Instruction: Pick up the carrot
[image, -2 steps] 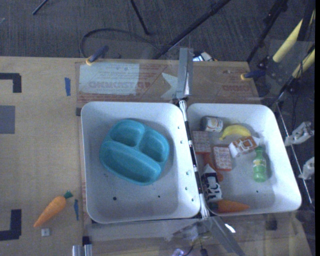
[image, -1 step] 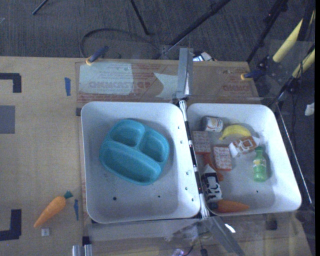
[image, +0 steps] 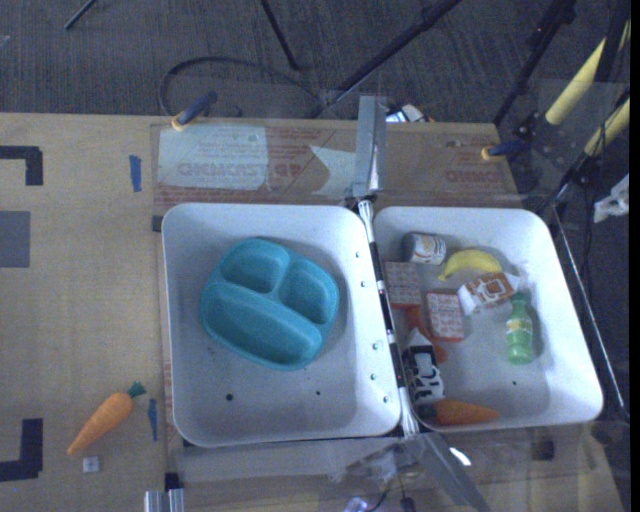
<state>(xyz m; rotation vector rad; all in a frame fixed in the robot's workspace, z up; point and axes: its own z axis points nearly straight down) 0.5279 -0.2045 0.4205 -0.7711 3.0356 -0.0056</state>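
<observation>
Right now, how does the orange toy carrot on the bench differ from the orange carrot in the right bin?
The orange toy carrot on the bench lies outside both bins, tilted, green top showing. The orange carrot in the right bin lies nearly level along the near wall, no green visible. Both are orange and tapered.

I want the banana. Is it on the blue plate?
No, the banana lies in the right bin, while the blue plate sits in the left bin.
</observation>
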